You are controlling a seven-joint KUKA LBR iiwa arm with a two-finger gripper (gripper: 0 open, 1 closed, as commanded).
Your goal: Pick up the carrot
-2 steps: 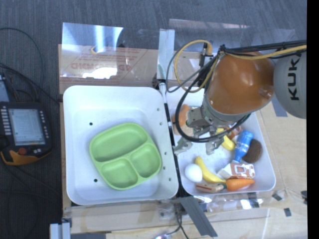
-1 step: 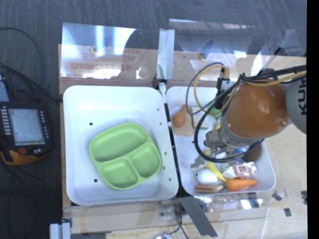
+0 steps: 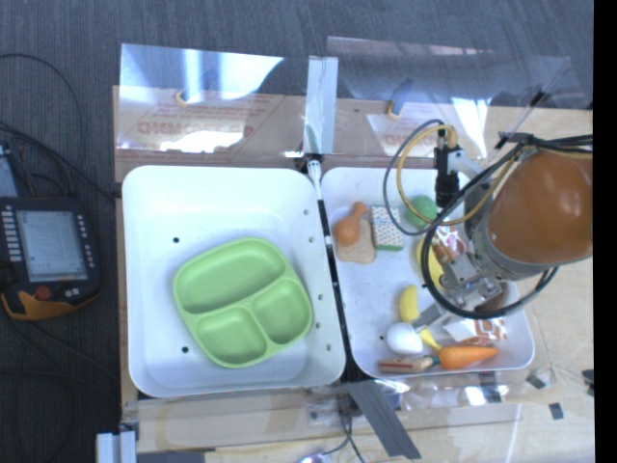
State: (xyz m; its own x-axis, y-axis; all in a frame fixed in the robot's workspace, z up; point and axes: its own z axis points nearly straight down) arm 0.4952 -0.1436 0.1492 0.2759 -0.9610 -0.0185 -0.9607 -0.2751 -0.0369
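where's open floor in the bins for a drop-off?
Left bin: a bare white strip rings the green plate, widest along the top and left wall. Right bin: a small bare patch mid-left, above the egg. Its front edge is crowded: carrot, egg, lemon, with the arm overhead.

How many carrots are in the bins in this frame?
1. The carrot lies along the near edge of the right bin, beside a white egg. The arm covers part of that bin, so more could be hidden.

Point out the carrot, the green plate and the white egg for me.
carrot (image 3: 467, 357): camera view, middle of its orange body.
green plate (image 3: 243, 301): camera view, central divider ridge.
white egg (image 3: 403, 338): camera view, its top.
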